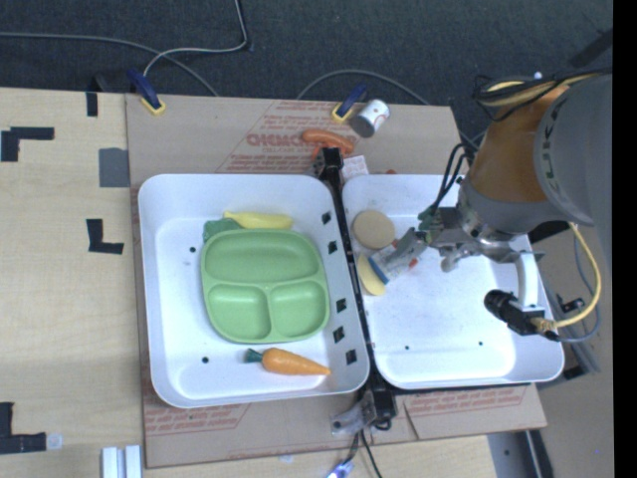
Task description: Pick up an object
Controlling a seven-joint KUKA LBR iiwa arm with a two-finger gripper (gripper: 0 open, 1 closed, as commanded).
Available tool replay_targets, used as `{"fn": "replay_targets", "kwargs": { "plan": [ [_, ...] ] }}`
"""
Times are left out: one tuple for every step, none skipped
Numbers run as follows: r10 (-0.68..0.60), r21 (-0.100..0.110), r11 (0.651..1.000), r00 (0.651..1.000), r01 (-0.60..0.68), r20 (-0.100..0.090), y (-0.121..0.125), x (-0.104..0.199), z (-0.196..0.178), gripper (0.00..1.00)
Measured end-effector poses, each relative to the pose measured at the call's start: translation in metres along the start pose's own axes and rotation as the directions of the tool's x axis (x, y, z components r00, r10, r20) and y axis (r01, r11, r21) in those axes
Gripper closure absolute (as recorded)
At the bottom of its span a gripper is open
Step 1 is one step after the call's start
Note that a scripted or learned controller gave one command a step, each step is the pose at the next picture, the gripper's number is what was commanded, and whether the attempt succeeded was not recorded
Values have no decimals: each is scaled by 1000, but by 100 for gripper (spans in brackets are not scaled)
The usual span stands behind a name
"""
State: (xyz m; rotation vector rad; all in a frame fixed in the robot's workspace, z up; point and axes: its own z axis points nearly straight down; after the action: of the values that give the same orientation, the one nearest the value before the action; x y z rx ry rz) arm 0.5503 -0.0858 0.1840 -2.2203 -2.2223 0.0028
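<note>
Now, line by line:

Arm: the grey arm [557,157] with its orange band reaches in from the right and hangs low over the right bin [468,366].

Claw: the claw [398,257] sits near that bin's left wall, pointing left and slightly down. How far it is open I cannot tell; its tip is blurred and mixes with the things below it.

Claw contact: its tip lies over or against a small blue piece [379,263] and the yellow piece [372,280] just beside it. Whether it grips either cannot be told.

Round tan disc [373,229]: lies flat in the right bin, just above and left of the claw's tip, close to it.

Left bin [164,267]: holds a green divided plate [265,282] in its middle.

Banana [259,220]: lies along the plate's upper edge, touching it.

Carrot [289,362]: lies below the plate near the bin's front wall, leafy end to the left.

Table [60,297]: carries both bins side by side on a sheet of cardboard [269,142].

Beyond the bins: an orange-red piece [328,139] and a small grey can [369,118] rest on the cardboard.
</note>
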Motion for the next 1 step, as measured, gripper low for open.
{"fn": "replay_targets", "kwargs": {
  "plan": [
    [0,-2,1000,1000,0,1,73,-35,95,0]
  ]
}}
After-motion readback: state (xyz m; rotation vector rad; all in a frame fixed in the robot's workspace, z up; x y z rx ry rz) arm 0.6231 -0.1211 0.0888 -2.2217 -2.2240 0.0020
